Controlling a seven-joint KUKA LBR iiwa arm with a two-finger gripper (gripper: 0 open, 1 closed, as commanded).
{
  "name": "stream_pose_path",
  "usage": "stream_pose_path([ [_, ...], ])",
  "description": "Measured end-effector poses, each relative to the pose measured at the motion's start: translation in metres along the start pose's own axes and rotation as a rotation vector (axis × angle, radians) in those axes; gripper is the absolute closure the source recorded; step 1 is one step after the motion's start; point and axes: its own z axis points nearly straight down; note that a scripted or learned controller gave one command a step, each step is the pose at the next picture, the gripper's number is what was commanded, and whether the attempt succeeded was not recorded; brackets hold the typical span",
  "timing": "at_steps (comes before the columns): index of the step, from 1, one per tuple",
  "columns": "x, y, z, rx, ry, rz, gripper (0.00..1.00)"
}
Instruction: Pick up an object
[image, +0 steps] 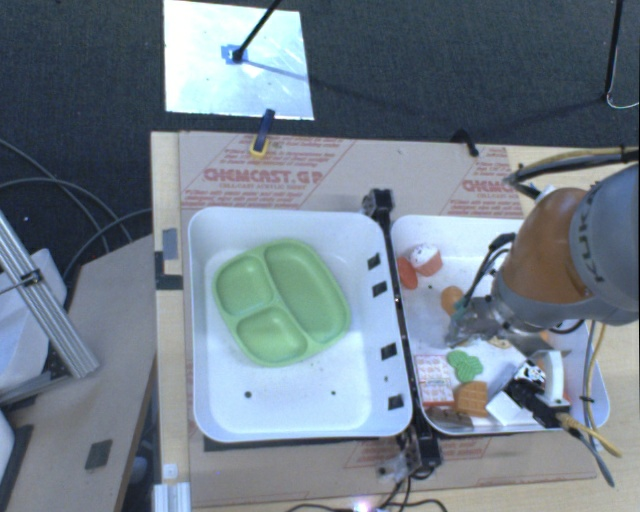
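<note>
Gripper (462, 328) hangs low in the right bin (415, 235), just above the green toy (464, 364); its grip state cannot be told.

left bin (215, 400) holds a green divided plate (281, 301), tilted a bit. arm (560, 255) is down over the right bin (410, 240), gripper (465, 328) low near the middle. around it: orange-and-white toy (422, 260) up top, small orange piece (452, 298) just beside the gripper, green piece (464, 364) below it, brown piece (471, 397) and a printed card (433, 378) near the front edge.
</note>
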Motion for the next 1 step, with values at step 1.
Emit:
stream_pose_path([
  [1, 0.0, 0.0011, -0.0105, -0.003, 0.0, 0.0, 1.0],
])
